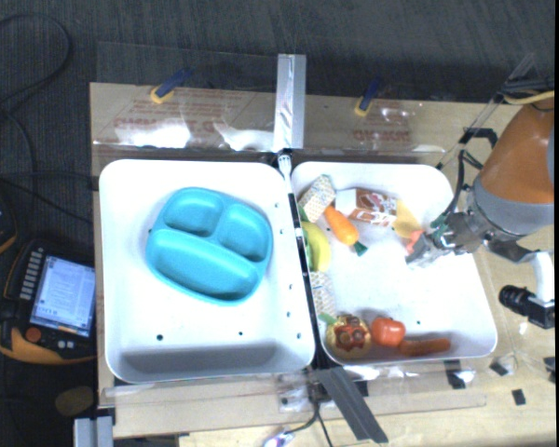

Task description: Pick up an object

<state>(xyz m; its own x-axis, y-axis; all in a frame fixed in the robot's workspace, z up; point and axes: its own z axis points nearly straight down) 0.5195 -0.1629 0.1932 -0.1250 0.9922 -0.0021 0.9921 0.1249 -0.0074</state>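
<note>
glossy blue plastic tray (pixel 210 243), smooth white plastic bins (pixel 121 277)

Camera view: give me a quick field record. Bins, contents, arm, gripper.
left bin: shallow white bin holding a blue three-compartment plastic tray
right bin: shallow white bin with small toy foods
right bin, upper left: orange carrot, yellow banana, red-and-white packet
right bin, front edge: red tomato, brown round item, red sausage-like piece
arm: grey with orange band, entering from the right
gripper: low over the right bin's right side, near a small red piece
grasp: cannot tell
</note>
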